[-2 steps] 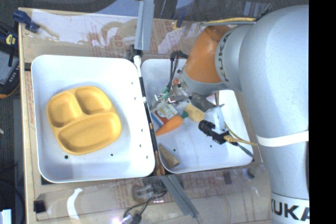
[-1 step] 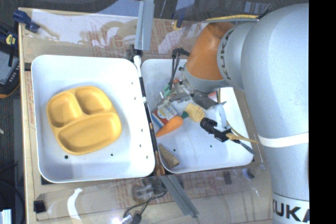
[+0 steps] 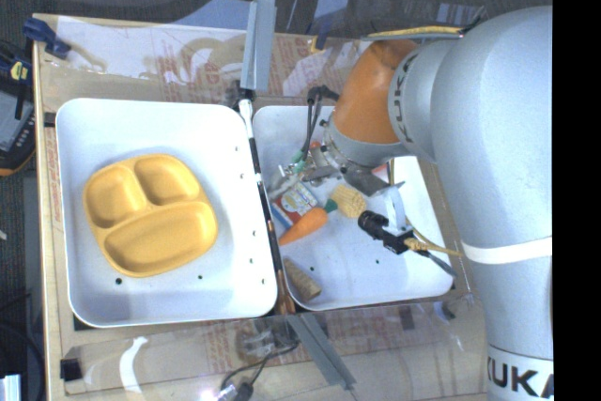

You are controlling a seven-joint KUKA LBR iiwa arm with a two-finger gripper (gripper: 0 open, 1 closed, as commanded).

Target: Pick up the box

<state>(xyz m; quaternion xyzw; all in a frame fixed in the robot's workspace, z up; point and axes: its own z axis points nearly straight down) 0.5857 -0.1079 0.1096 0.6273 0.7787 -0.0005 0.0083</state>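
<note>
Box (image 3: 299,199) looks light, thin card; you are wanting its narrow edges. Claw (image 3: 315,166) grip: cannot tell.

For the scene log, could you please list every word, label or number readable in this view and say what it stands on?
"KUKA": on the grey arm, its last letter cut off by the edge.
Print on the small box in the right bin: too blurred to read.
Brownish markings on the bench: not legible.
</note>
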